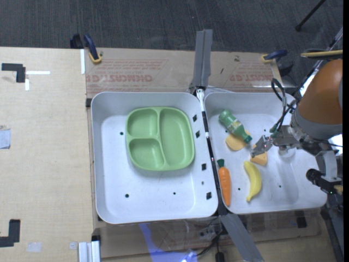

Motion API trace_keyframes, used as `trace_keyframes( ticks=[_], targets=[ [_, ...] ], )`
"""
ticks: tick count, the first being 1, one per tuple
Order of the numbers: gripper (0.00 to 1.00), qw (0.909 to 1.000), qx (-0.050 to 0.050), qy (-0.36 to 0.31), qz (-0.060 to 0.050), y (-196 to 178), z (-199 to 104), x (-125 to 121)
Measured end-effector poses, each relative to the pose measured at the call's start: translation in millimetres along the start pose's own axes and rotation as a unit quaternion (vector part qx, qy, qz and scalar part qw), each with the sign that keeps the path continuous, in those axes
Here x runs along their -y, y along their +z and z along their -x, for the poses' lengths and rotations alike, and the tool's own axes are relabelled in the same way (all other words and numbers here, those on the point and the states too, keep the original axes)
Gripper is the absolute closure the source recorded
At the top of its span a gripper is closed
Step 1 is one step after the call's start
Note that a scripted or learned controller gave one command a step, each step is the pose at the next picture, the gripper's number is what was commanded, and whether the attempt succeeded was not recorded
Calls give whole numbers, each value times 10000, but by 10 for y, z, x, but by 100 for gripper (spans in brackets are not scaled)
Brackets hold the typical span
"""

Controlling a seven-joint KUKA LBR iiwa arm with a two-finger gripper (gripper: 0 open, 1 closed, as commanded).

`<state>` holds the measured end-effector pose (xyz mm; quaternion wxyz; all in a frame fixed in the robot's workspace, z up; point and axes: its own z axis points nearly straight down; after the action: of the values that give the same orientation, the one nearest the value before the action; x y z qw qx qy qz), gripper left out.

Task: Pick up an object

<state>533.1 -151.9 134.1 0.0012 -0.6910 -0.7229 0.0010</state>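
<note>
Pincer just above orange wedge

Robotics lab / test cell, not a home. Plywood counter w/ black corner markers and tape bits, cardboard sheet clamped at the far edge by blue clamps. Two white bins side by side, split by a grey divider strip. Grey-orange industrial arm w/ loose cables at the right edge. Dark carpet floor beyond, tripod leg at far right corner.
</note>
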Motion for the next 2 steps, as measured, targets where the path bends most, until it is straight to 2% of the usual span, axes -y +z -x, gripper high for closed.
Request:
trace_keyframes(
  ticks=[1, 2],
  targets=[
    [0, 10000, -1, 92, 3, 433, -78, 165],
    [100, 9999, -3, 107, -1, 347, -75, 165]
  ],
)
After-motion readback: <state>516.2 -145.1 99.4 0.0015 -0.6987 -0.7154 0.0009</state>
